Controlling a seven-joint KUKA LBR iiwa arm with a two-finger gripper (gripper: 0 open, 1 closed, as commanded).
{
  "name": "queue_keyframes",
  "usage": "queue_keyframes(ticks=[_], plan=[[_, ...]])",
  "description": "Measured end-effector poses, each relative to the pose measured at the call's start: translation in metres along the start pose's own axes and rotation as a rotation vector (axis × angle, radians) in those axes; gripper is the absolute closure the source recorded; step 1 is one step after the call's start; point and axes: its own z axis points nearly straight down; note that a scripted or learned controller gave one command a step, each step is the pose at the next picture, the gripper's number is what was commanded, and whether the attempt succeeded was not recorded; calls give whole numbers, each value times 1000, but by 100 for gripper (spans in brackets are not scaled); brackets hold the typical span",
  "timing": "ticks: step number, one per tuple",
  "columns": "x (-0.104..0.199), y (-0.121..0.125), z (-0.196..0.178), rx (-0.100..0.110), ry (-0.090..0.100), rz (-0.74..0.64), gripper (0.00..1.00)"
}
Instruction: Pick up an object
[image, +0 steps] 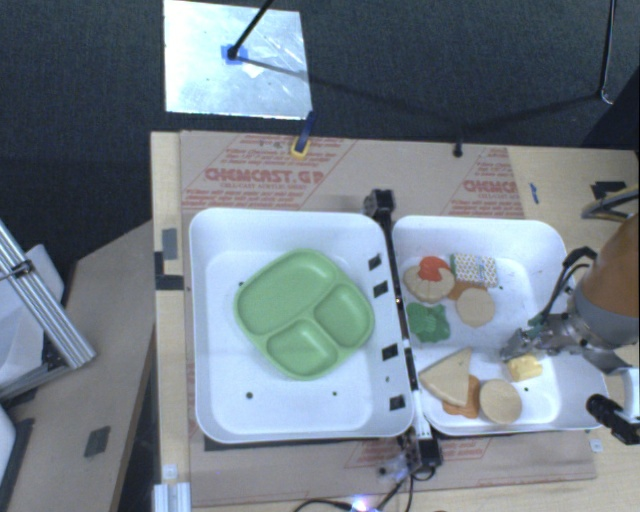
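Note:
The right bin (545, 240) holds several toy foods. A red piece sits on a round tan biscuit (428, 283), next to a speckled square (474, 268) and a pale disc (476, 307). Below them lie a green leafy piece (430, 322), a tan wedge (449, 376) over an orange slice, and another pale disc (500, 401). A small yellow chunk (526, 368) lies near the bin's right side. My gripper (520, 345) hangs low just above and to the left of that chunk, close to it or touching it. The arm comes in from the right edge.
The left bin (215, 400) carries a green divided plate (304, 312). A black hinge strip (392, 300) runs between the two bins. Cables loop beside the arm at the right. A silver sheet (238, 60) lies beyond the bench.

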Motion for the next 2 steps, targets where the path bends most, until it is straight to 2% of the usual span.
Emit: queue_keyframes(ticks=[1, 2], plan=[[1, 3, -64, -4, -2, -3, 100], [-5, -3, -121, -4, -3, -3, 100]])
